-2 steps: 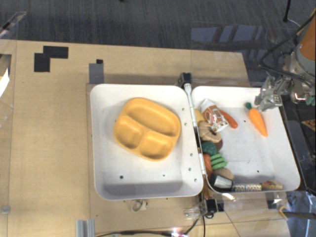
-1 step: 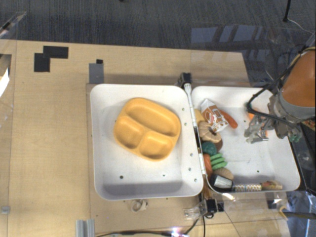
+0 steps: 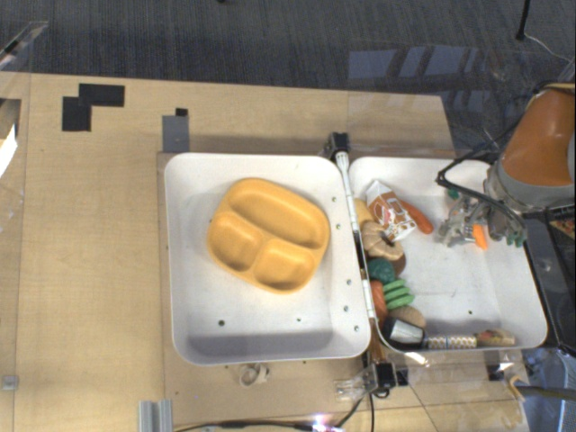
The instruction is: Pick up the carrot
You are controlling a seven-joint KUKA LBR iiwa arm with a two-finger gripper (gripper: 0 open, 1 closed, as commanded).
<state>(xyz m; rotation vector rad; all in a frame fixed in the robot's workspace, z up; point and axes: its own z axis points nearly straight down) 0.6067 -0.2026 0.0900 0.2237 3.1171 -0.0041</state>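
An orange carrot [image 3: 417,216] lies in the right bin [image 3: 504,304], its left end against a small red-and-white carton [image 3: 390,211]. My gripper [image 3: 464,229] hangs over the bin's upper right part, a short way right of the carrot and apart from it. A small orange piece [image 3: 480,237] shows at the gripper's right side; what it is cannot be told. The arm's orange band [image 3: 543,142] is above it at the right edge.
The left bin [image 3: 193,331] holds a yellow divided plate [image 3: 268,232]. Several toy foods are piled along the right bin's left wall [image 3: 385,282], and more small items lie by its front wall [image 3: 459,340]. Bare bin floor lies under and in front of the gripper.
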